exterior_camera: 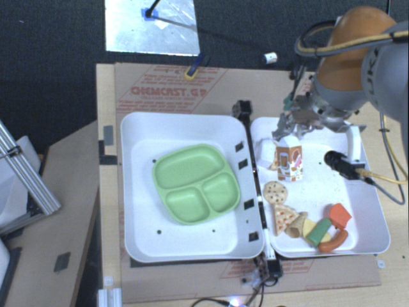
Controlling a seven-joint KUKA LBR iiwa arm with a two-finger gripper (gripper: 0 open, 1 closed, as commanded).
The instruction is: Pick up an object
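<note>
A small orange-and-white carton [289, 164] stands upright in the right bin [370, 200], near its far left corner. My gripper [289, 130] hangs directly over the carton's top, close to it or touching it. Whether it grips the carton cannot be made out from this angle. A white cup-like piece [264, 149] lies just left of the carton.
Toy food lies along the right bin's near side: a cookie [275, 191], a pizza slice [285, 219], a green block [317, 231], an orange block [339, 215] and a sausage [333, 241]. The left bin [137, 139] holds a green divided plate [195, 184].
</note>
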